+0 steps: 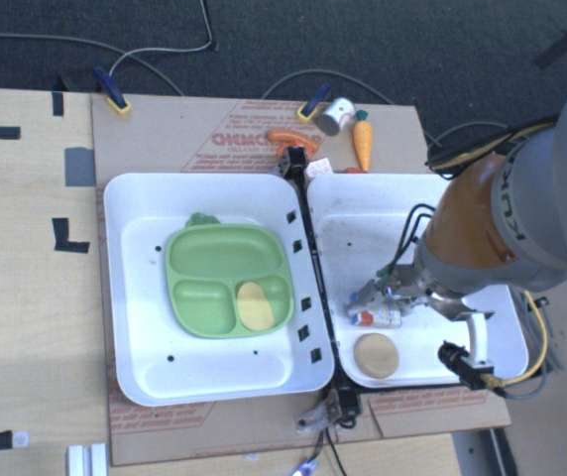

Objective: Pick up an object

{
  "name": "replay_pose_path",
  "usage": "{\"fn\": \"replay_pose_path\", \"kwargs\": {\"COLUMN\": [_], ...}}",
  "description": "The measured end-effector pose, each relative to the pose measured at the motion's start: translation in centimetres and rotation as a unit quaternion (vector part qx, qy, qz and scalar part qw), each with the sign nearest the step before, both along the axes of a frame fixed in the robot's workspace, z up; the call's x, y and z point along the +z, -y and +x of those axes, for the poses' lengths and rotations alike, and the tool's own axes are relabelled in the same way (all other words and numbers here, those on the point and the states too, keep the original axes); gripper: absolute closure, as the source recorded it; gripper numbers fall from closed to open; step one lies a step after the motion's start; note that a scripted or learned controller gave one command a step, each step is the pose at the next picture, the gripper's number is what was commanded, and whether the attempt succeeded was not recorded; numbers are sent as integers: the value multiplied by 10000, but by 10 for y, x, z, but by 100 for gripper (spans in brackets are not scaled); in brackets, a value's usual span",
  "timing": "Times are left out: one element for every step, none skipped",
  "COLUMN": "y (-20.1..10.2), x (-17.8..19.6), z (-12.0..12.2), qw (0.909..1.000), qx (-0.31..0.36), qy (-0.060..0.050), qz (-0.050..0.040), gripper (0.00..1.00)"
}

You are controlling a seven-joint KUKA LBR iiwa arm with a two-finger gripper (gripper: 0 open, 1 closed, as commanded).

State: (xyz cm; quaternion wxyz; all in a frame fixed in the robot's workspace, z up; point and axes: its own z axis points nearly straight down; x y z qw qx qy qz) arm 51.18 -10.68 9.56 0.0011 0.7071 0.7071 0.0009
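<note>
In the right bin (353, 221) my gripper (375, 300) reaches down from the arm's orange band and sits over a small white and red object (379, 317) on the bin floor. A round tan object (375, 355) lies just in front of it, near the bin's front wall. In the left bin (130, 216) a green divided plate (226, 276) holds a yellow piece (255, 307) in its lower right compartment.
Behind the bins on the cardboard lie a toy carrot (362, 143), an orange sausage-like toy (291, 138) and a small white cup (337, 115). Black clips (299, 256) join the two bins along their shared wall. Cables run near the arm at the right.
</note>
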Motion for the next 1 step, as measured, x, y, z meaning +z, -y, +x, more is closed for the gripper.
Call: {"fn": "replay_pose_path", "kwargs": {"y": [-60], "x": [89], "z": [29], "qw": [10000], "qx": [11], "qy": [-16], "qz": [4], "gripper": [100]}}
